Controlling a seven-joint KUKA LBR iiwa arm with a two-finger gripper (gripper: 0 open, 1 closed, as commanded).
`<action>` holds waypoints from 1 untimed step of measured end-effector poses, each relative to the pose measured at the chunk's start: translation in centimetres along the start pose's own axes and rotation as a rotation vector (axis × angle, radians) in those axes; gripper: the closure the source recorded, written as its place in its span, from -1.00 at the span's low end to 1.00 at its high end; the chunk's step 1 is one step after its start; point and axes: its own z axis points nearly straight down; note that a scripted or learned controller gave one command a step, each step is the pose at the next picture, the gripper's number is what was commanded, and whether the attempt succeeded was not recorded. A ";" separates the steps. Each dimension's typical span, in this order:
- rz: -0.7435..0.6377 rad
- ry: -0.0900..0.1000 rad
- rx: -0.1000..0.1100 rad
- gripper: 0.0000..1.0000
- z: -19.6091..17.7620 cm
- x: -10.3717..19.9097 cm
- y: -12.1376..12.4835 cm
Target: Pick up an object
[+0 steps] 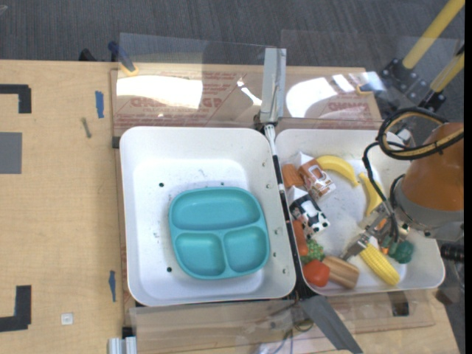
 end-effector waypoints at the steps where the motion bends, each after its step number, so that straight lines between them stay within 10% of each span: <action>1: 0.000 -0.013 -0.006 1.00 -1.2 -0.4 0.2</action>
